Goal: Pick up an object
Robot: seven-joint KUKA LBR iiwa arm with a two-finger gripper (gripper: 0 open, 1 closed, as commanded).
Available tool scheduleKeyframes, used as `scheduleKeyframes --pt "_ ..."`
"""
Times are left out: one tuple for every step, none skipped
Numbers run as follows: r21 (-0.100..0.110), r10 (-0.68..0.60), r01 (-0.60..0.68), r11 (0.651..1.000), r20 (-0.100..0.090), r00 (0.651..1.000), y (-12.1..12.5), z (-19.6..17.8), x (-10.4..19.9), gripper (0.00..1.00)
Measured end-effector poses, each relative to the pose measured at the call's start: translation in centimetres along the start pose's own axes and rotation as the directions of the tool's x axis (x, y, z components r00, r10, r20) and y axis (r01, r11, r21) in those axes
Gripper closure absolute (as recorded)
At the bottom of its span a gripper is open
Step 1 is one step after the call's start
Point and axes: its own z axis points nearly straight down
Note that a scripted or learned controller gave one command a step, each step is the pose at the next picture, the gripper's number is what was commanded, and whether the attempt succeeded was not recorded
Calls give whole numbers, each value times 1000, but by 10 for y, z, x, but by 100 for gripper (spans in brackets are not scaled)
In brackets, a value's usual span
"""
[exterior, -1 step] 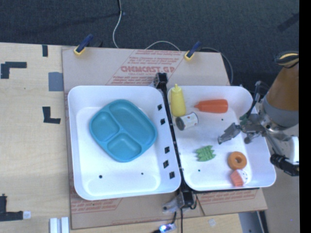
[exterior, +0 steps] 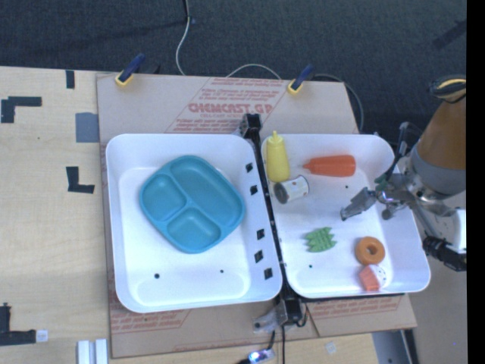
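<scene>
- The dark grey two-finger gripper [exterior: 356, 207] reaches into the right-hand shallow white plastic bin [exterior: 409, 283] from the right. Its tip hangs over bare bin floor at mid-height of the tray. I cannot tell how its pincer is set, and nothing shows clamped in it.
- Behind it, the grey arm with its orange band [exterior: 443, 139] leans in over the bin's right rim.
- Nearest things: a small green leafy toy vegetable [exterior: 321, 240] lies below and left of the tip. An orange ring-shaped toy doughnut [exterior: 370, 250] lies just below it, with a small red-and-white toy piece [exterior: 370, 277] beside the doughnut at the front rim.
- Further off, near the divider: a small grey-and-white can on its side [exterior: 291, 189], touching or just beside a yellow squeeze bottle [exterior: 277, 158]. An orange toy carrot [exterior: 330, 166] lies toward the back.
- The left white bin [exterior: 125, 279] bears a blue sectioned plastic plate [exterior: 192, 202], well apart from the tool.
- Judgement: this looks like the approach step, with no object yet picked. The next move calls for choosing one target, most likely the green piece or the doughnut, then centring over it and descending before closing.
</scene>
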Motion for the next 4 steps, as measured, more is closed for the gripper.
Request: scheduleKeyframes --pt "3 0 0 1000 -1 1000 -6 49 9 0" --pt "-2 2 -2 1000 -2 1000 -5 100 10 0" --pt "-5 -2 2 1000 -6 1000 -3 84 11 100" --pt "-5 -1 1 1000 1 1000 7 33 16 100"
